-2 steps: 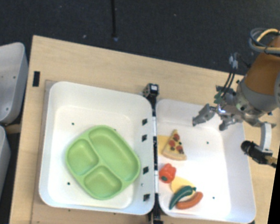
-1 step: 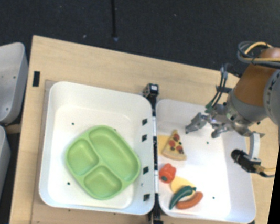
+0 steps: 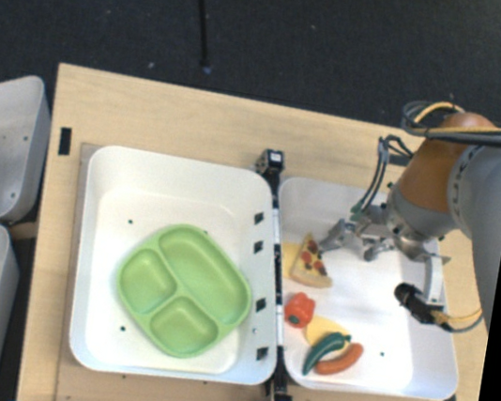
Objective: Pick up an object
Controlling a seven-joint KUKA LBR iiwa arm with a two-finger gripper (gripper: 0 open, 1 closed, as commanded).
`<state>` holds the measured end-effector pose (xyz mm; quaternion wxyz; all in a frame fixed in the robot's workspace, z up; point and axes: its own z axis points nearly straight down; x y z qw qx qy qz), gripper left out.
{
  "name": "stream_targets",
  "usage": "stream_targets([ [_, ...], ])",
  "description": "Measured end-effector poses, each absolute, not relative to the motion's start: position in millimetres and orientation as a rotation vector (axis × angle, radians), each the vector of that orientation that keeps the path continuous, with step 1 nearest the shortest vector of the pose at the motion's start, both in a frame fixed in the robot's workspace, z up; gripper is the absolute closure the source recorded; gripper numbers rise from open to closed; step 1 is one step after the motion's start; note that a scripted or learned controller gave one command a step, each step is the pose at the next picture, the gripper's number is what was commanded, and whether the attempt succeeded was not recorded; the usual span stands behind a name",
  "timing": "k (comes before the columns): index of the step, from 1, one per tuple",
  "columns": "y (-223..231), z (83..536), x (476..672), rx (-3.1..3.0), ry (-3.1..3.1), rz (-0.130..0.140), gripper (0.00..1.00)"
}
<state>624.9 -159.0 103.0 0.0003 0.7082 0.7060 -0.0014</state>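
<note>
While my arm hangs over the right bin, my gripper sits above its upper half, fingers spread apart with nothing between them. One fingertip reaches toward the left, close to the pizza slice.

Candidates, all in the right bin's left half:
- pizza slice, lying flat, just beside the divider between the bins; nearest to my fingers.
- red pepper, below the slice, close to the divider.
- lower cluster: yellow piece, green chili and sausage, touching or overlapping one another.

The left bin bears a green divided plate; not my concern.

Judgement: the step in hand is choosing and lining up a grasp. The slice is flat and thin, so my fingers would likely have to go right down to the floor to straddle it, and the wall close by leaves little room. The pepper looks rounder and stands apart, so I judge it the safer target: centre over it, keep the fingers wide, descend straight, close only once both fingers flank it. The cluster risks a double grab.
</note>
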Motion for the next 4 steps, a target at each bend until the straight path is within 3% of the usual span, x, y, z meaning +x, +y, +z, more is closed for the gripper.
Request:
stream_targets([
  [1,-160,117,625.7,2.226,2.212,0.001,1.00],
  [3,-167,222,623.3,2.222,2.215,0.004,1.00],
  [4,-121,236,608.9,2.216,2.227,0.003,1.00],
])
